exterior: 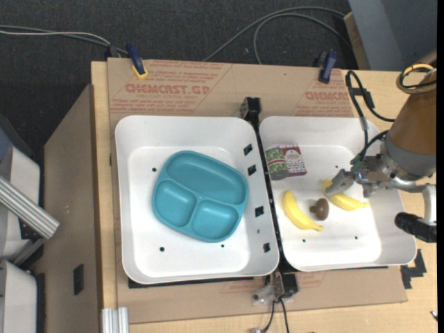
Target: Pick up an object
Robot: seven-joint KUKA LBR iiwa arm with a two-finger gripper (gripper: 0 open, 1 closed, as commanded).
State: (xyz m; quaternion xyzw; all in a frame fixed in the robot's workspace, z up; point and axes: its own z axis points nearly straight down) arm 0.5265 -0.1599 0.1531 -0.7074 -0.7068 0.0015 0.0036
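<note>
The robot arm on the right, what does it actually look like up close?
The arm is a thick rounded tube, with a broad orange-brown band above a grey wrist section. Black cables loop along its side, and a yellowish ring sits near its top. At its end is a small metallic grey gripper with slim fingers.

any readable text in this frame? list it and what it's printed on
"CHEMCAST G.P": red print on the brown protective sheet behind the left bin; the last characters are unclear.
"CHEMCAST": the same red print repeated on the sheet behind the right bin, partly cut off.
Smaller red lines around both logos: too small to read.
Small green and red packet in the right bin: printed, but too blurred to read.
</note>
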